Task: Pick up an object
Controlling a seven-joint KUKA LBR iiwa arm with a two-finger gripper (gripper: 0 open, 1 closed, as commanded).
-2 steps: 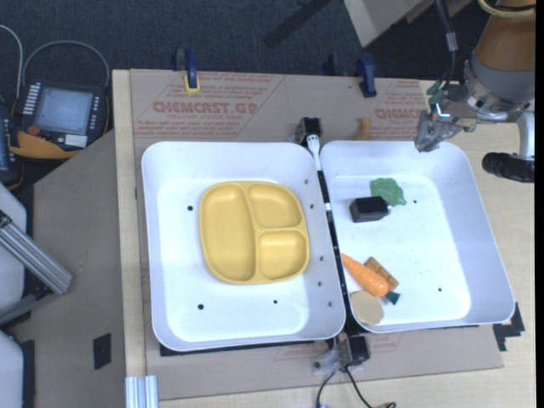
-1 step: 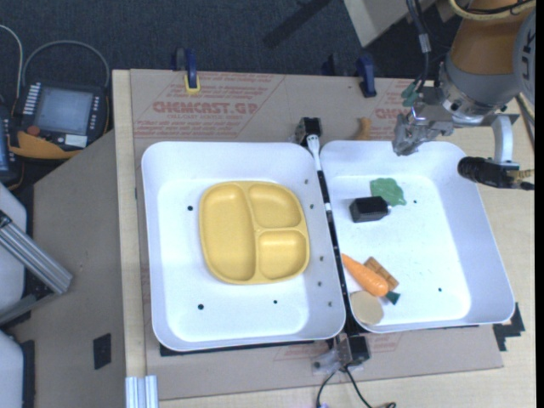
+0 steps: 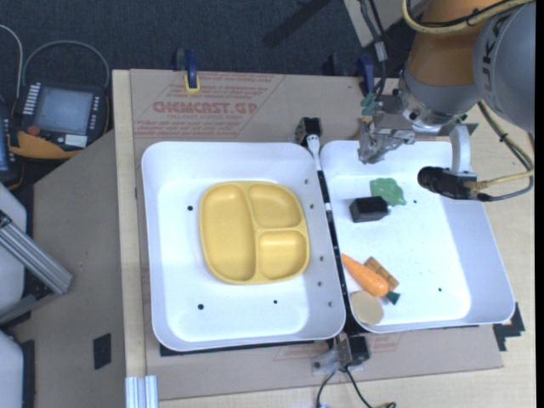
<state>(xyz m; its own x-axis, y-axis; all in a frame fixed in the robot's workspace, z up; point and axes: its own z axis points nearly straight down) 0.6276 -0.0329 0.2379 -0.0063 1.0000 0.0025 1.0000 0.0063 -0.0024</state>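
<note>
Cardboard sheeting covers the tabletop beneath two shallow white bins. Left bin holds a yellow divided plate, lying flat at centre. Right bin holds, nearest the camera, a tan round disc, touching an orange carrot with a small brown block alongside. Further back lie a black block and a green leafy piece, just beside one another. Dark carpet lies beyond, with a handheld control pendant at far left. Arm reaches in from the right. Claw points down over the right bin's far edge, near the green piece; whether wide or narrow cannot be told. Nothing visible between it.
</note>
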